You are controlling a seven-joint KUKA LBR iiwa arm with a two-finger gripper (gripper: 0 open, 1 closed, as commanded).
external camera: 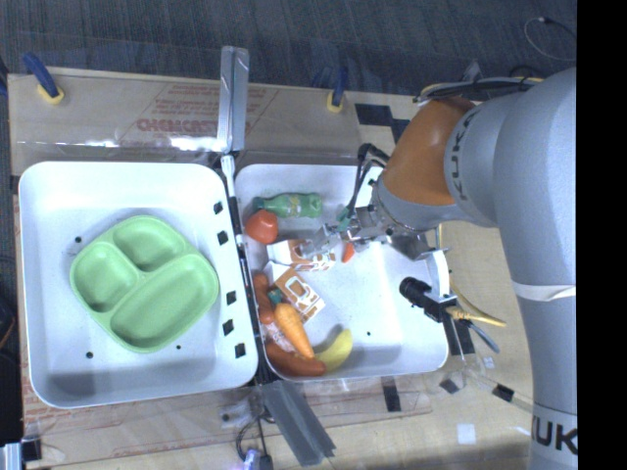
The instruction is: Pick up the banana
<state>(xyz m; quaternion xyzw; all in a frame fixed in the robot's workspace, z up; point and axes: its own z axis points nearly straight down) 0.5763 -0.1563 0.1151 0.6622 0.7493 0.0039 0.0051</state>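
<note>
Camera view has the banana [336, 349] in the right bin's [392, 336] near corner against a carrot [293, 329], likely light, smooth, best pinched mid-curve; gripper [333, 240] state unclear.

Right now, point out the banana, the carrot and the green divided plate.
banana [337, 349], camera view, middle of its curve.
carrot [293, 330], camera view, mid-body.
green divided plate [102, 298], camera view, left rim.

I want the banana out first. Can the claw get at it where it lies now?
Probably yes. The banana lies uncovered from above in the right bin's near corner. The carrot and sausage crowd one side.
</note>
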